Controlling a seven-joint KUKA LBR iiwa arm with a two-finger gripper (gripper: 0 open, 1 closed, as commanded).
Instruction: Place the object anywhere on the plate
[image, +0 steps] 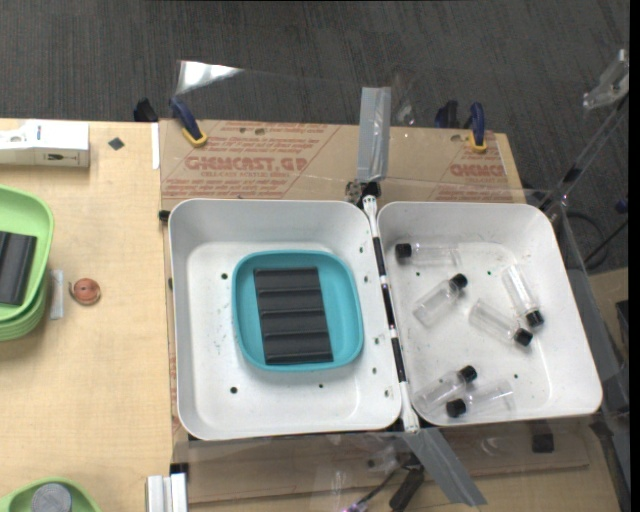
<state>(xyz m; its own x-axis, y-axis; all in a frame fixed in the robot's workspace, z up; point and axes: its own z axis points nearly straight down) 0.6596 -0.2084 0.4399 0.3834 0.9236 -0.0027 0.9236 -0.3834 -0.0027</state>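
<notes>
sitting side by side on the bench (100, 400) are two shallow white bins. the left bin (200, 380) holds a teal plate (243, 330) at its middle, and a dark ridged block (292, 314) lies flat on that plate, covering most of its centre. the right bin (560, 380) holds several small clear vials with black caps, scattered and lying on their sides: one vial (418, 253) at the far left corner, one (438, 296) near the middle, two (522, 295) toward the right, and two more (462, 395) at the near side, close together. none of the vials touches the plate; all are in the right bin, apart from it. a brown cardboard sheet (260, 155) lies beyond the bins, held by clamps. how the jaws stand cannot be told from this view. a green tray (30, 215) sits at the far left edge of the bench.
</notes>
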